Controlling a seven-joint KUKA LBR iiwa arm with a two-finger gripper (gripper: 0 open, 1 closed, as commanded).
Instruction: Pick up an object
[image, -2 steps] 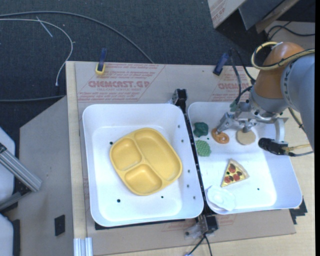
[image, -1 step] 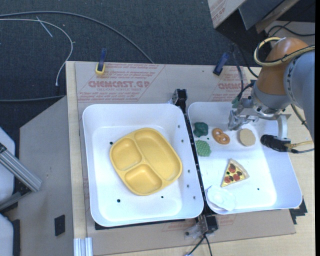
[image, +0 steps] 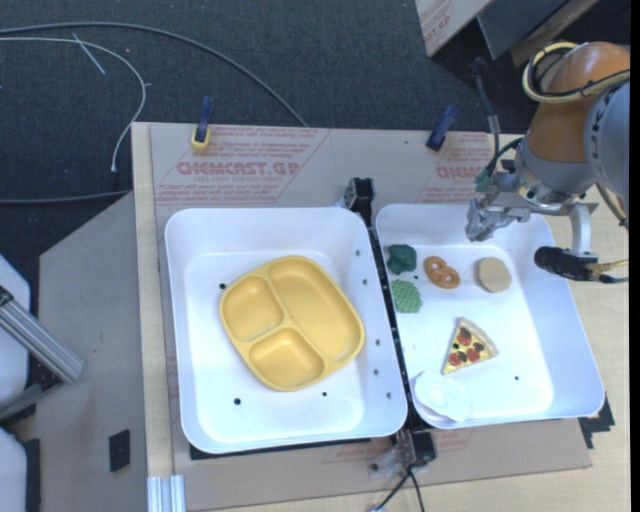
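Observation:
The right bin (image: 560, 330) holds several small toy foods. A dark green piece (image: 401, 258) and a lighter green textured piece (image: 406, 295) lie at its left side. A brown pretzel (image: 441, 272) and a tan round piece (image: 492, 275) sit in the middle back. A pizza slice (image: 468, 346) lies toward the front, and a white disc (image: 441, 397) rests at the front left corner. My gripper (image: 484, 226) hangs over the back of this bin, above and between the pretzel and the tan piece, with nothing seen in it.
A yellow three-compartment tray (image: 290, 320) fills the middle of the left bin (image: 200, 260). The bins sit on a cardboard sheet (image: 250, 165) held by blue clamps (image: 204, 122). A black clip (image: 359, 192) joins the bins at the back. Cables run over the dark floor.

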